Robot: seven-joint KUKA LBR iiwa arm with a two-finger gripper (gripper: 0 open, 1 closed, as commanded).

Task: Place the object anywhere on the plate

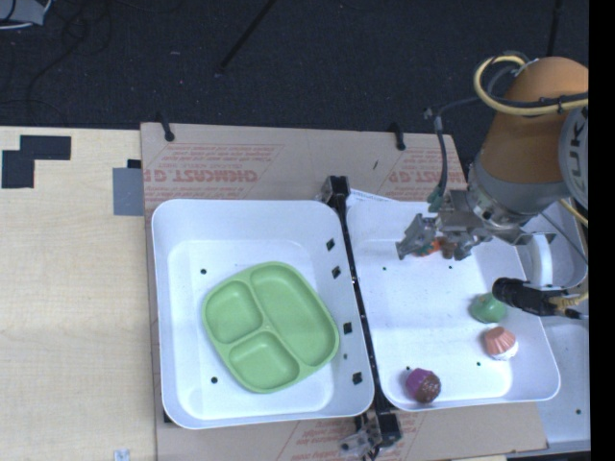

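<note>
I hover my gripper (423,243) over the right bin (432,305), carrying nothing I can see; whether it's open, I cannot tell. 3 objects lie near the bin's front-right, unpicked. Next: descend on 1, then cross to the green plate (269,327).

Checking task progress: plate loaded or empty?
Empty. The plate shows three bare green compartments; the three small objects lie in the right bin.
</note>
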